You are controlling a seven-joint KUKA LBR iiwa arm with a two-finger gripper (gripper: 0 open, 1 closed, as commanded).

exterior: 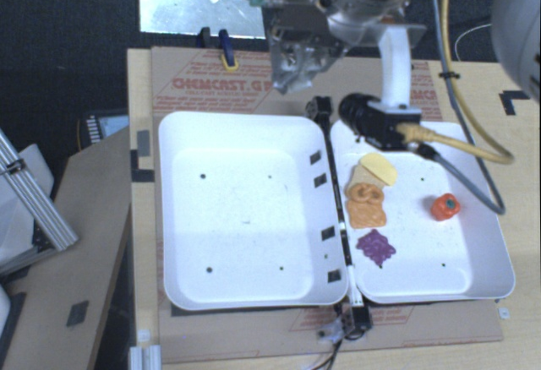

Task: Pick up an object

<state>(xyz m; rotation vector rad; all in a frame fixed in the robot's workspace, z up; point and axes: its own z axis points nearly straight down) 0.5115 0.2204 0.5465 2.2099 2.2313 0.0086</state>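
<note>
The hand (292,73) hangs above the far edge of the table (144,89), over the printed cardboard sheet (211,83) just beyond the two bins, close to the line where they meet. It is a blurred grey-metal block seen from above; whether it is open or closed cannot be told, and nothing is visibly caught in it. The left bin (177,216) is a shallow white tray. The right bin (482,267) holds four small things, all well apart from the hand and nearer the camera: a pale yellow piece (377,169) near the bin's far left, an orange lumpy piece (366,204) touching its near side, a purple piece (375,247) just beyond that (close to the divider between the bins), and an orange-red round object (444,207) with a green top lying alone toward the right. A black fitting (376,119) with a yellow cable (461,144) overhangs the right bin's far edge, between the hand and the yellow piece.
</note>
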